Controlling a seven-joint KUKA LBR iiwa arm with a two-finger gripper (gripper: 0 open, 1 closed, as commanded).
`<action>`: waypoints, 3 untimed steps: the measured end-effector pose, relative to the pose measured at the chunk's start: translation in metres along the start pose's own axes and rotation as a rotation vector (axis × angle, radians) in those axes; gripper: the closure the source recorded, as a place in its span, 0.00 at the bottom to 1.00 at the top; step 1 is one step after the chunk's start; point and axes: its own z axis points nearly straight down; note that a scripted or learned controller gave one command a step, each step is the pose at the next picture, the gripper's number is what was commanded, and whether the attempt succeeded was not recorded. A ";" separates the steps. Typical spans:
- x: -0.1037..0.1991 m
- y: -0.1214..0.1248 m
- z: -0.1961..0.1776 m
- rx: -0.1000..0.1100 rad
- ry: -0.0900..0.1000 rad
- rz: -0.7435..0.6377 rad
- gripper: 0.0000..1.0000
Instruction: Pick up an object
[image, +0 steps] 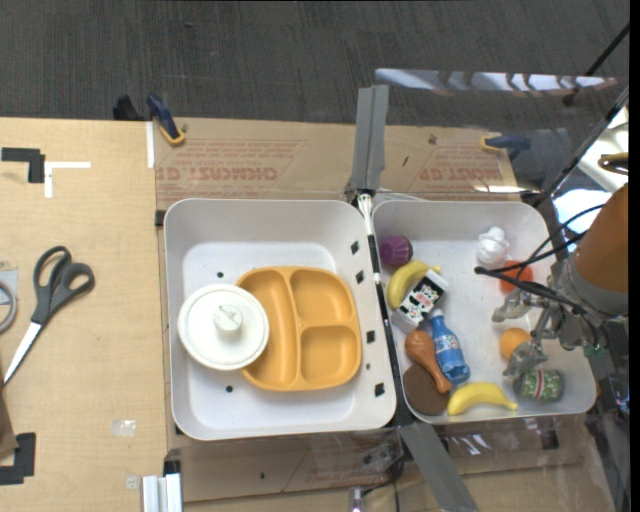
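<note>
Because the small can (539, 384) lying on its side in the right bin's (455, 212) near-right corner looks stiff, light and smooth-walled, it would likely roll, so a grip across its round body seems best; the pincer (532, 352) hangs just above it, beside the orange (512, 342), with spread unreadable.

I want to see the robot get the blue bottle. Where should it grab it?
Probably around the middle of the blue bottle, coming straight down from above. It lies flat and slanted, cap toward the milk carton, with the drumstick tight along one side, so the gripper should close across its narrow width.
</note>
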 end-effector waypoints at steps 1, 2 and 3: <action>0.011 0.003 0.003 0.006 0.010 0.125 0.00; 0.009 0.003 -0.007 0.007 0.006 0.122 1.00; -0.023 0.060 -0.046 0.009 0.010 0.295 1.00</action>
